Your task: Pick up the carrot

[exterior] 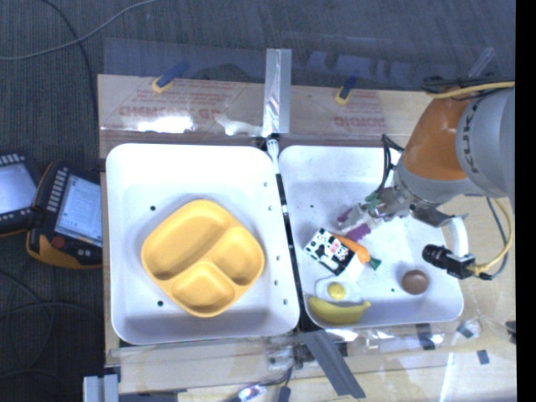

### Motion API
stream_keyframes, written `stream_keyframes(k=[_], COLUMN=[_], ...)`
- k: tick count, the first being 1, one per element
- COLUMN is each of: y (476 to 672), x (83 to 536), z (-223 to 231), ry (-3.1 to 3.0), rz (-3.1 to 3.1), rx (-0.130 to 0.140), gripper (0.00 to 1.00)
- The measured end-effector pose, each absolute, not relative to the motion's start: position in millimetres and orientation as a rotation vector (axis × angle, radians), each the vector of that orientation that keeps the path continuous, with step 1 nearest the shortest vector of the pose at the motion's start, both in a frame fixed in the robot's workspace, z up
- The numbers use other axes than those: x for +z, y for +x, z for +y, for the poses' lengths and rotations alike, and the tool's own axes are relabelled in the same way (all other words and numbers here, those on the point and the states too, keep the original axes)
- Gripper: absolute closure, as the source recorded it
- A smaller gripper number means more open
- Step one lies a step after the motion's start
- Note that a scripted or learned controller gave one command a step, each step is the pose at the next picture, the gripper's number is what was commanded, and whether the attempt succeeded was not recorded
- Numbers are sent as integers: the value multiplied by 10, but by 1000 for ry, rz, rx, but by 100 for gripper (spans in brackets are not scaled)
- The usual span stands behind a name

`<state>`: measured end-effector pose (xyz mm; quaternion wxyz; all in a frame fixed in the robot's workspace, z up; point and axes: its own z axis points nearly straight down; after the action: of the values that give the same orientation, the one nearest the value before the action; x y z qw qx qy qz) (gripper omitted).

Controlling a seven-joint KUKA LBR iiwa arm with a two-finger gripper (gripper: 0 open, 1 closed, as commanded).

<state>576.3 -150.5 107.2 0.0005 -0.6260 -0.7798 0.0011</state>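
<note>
The carrot, small and orange with a green tip, lies in the middle of the right bin, touching the right side of a black-and-white spotted toy. My gripper hangs over the same bin, a little up and to the right of the carrot and apart from it. The grey arm with its orange band comes in from the right.
A purple item lies just left of the gripper. A fried egg and a banana sit near the bin's front wall, a brown ball to the right. A yellow divided plate rests in the left bin.
</note>
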Motion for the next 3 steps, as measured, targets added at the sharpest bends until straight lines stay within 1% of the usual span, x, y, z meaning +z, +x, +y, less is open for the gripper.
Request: stream_keyframes(k=[1,2,3], y=[5040,4913,4905], x=[927,933,913], z=[-1827,-1186,-1176], ry=[-1924,-1566,-1564], rz=[-2504,-2753,-2751], rx=[-8,-7,-7], gripper=[100,100,0])
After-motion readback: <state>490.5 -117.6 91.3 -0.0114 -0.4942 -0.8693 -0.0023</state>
